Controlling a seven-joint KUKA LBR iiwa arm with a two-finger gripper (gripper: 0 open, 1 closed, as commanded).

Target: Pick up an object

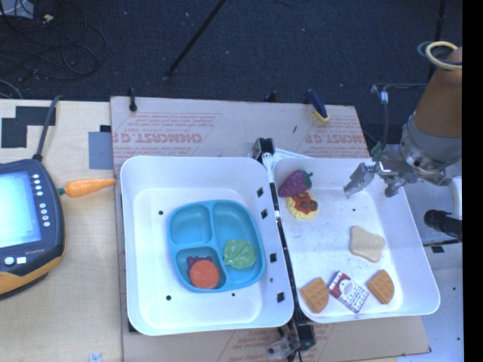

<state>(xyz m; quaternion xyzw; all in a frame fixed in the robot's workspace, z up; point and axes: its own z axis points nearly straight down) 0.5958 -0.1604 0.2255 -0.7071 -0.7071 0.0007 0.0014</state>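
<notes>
Left edge: teach pendant with lit screen, orange-and-grey casing, sitting on the worktop. Orange carrot just right of it, beside the left bin's outer wall. Printed cardboard sheet under both bins. Blue clamp on its back edge. Black cables on dark floor behind.

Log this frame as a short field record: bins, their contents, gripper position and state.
left bin: blue divided tray holding a red round item and a green leafy item
right bin: purple item, yellow and red item, bread slice, two waffle pieces, small red and white packet
outside the bins: carrot on the bench
gripper: above the right bin's far right part, open, holding nothing
</notes>
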